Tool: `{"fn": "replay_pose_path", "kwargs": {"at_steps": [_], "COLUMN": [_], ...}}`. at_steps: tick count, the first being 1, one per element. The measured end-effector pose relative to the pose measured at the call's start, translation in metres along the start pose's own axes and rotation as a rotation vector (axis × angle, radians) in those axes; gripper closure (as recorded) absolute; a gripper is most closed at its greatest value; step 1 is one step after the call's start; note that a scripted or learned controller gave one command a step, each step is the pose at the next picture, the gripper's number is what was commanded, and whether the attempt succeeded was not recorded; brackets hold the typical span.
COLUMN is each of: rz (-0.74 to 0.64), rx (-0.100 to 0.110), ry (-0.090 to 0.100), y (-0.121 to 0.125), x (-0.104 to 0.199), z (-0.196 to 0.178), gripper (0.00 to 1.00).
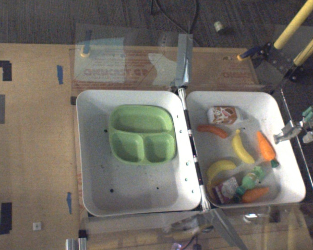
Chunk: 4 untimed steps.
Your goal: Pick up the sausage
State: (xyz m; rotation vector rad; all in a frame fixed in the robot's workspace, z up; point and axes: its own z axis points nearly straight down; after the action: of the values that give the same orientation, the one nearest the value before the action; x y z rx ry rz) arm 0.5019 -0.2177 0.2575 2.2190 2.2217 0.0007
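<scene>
The sausage [212,130] is a short red-orange link. It lies flat in the right bin [281,113], near that bin's left wall and just below a small white and brown carton [223,114]. Nothing covers it. My gripper [296,131] appears as small metal parts at the right edge of the view, over the right bin's right rim. It is well to the right of the sausage, with a banana [242,148] and a carrot [265,146] lying between them.
The right bin also holds a yellow rounded piece [220,167], a printed packet [227,188], a small green bottle [252,177] and a second carrot [255,194]. A green compartment plate [142,133] sits in the left bin [94,155].
</scene>
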Motion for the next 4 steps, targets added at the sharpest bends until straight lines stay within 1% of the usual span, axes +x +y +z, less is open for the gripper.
{"fn": "replay_pose_path", "kwargs": {"at_steps": [1, 2, 3, 4], "rz": [0.072, 0.081, 0.012, 0.028], "rx": [0.003, 0.0, 0.0, 0.003], "ry": [0.001, 0.001, 0.0, 0.001], "y": [0.053, 0.09, 0.063, 0.047], "x": [0.1, 0.168, 0.142, 0.149], "z": [0.071, 0.073, 0.006, 0.073], "gripper": [0.0, 0.0, 0.0, 0.0]}}
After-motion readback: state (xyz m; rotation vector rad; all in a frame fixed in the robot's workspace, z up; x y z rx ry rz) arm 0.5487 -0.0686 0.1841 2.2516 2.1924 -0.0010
